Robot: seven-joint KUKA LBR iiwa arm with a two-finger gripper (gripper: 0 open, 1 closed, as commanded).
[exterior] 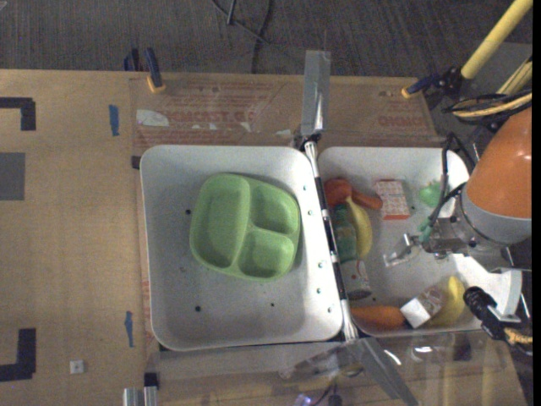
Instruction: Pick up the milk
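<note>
We're at approach: gripper hovers in right bin, fingers open w/ nothing held. Milk lies near front wall, by carrot. Next: move over it, descend.

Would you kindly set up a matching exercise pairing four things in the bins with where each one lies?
Things:
1. green tray
2. milk carton
3. carrot
4. pink box

Places:
A. right bin, far side
B. left bin
C. right bin's near edge, lying just left of the white carton
D. right bin, near edge, between an orange thing and a yellow one

Pairs: 1-B, 2-D, 3-C, 4-A
</note>
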